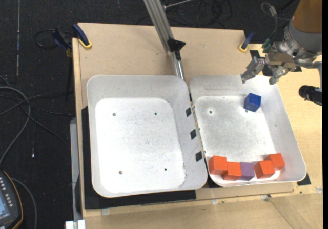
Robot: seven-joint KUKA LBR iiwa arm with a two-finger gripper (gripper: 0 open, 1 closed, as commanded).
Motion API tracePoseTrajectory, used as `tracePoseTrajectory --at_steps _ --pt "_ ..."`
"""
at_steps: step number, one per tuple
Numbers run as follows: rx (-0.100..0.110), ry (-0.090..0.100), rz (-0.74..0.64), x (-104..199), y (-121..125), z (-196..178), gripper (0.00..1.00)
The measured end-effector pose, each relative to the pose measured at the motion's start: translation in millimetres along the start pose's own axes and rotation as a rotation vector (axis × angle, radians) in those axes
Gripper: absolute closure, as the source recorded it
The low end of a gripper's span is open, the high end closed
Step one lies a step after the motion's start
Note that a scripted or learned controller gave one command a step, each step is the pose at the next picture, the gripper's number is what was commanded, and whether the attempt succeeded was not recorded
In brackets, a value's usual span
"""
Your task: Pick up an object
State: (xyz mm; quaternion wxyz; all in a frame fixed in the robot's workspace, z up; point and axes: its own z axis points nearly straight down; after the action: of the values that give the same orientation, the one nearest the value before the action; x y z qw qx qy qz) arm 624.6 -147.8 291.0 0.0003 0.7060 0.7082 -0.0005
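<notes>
1. The blue cube (252, 102) is seen lying alone in the far part of the right bin (287, 120), well apart from the other blocks; it is judged the likeliest object for the pick, since it is nearest the gripper.
2. The gripper (262, 73) is seen above the bin's far rim, just beyond the cube and apart from it; its fingers (248, 74) are seen spread open and nothing is held between them.
3. For the step to be done well, the gripper would be brought over the cube and lowered with the fingers astride two opposite faces; closing would be left until the cube sits squarely between them, as it appears slightly turned against the bin's sides.
4. A row of orange blocks (226, 166) with a purple block (247, 169) among them is seen packed against the near wall of the same bin; these are touching one another and would be harder to take singly.
5. The left bin (97, 95) is seen beside the right one on the surface (128, 48); a metal pole (156, 7) slants down to the bins' junction, and nothing is judged to block the approach.
</notes>
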Motion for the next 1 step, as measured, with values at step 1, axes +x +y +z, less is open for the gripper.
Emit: tracePoseTrajectory --at_steps 1 --pt "0.002 -0.003 0.011 -70.8 -19.0 22.4 0.00"
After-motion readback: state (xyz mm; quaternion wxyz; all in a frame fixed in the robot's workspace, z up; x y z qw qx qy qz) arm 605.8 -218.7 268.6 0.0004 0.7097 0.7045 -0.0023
